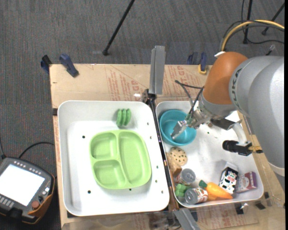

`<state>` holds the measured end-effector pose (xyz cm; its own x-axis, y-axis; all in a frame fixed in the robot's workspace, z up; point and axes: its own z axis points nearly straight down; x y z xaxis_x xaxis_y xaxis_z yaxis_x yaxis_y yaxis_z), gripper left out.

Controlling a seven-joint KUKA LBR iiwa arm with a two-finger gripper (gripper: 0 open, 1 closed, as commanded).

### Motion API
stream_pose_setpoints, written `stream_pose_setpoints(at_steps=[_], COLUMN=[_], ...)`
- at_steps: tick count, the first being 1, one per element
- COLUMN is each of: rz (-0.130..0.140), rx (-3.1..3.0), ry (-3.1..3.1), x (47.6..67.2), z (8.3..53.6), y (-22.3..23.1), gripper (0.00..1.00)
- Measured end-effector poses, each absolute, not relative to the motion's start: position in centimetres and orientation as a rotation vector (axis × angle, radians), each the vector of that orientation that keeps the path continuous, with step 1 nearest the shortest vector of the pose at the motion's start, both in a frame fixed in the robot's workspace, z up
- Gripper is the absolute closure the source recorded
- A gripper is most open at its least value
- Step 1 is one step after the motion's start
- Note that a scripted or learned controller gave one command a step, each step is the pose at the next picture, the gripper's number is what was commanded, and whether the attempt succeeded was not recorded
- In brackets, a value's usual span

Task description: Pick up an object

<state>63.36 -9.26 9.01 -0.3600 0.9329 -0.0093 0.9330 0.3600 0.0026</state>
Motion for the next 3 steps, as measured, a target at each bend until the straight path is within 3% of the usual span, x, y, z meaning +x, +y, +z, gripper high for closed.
stream_pose_setpoints(at_steps=[1, 2, 3], rz=[-0.022, -0.001, 0.008], rx=[1.766, 1.491, 1.926], ry=[2.543, 2.763, 2.470], x=[63.7, 61.8, 63.0], z=[10.8, 13.2, 9.5], y=[-11.1, -18.3, -19.0], gripper=[1.00, 1.00, 1.00])
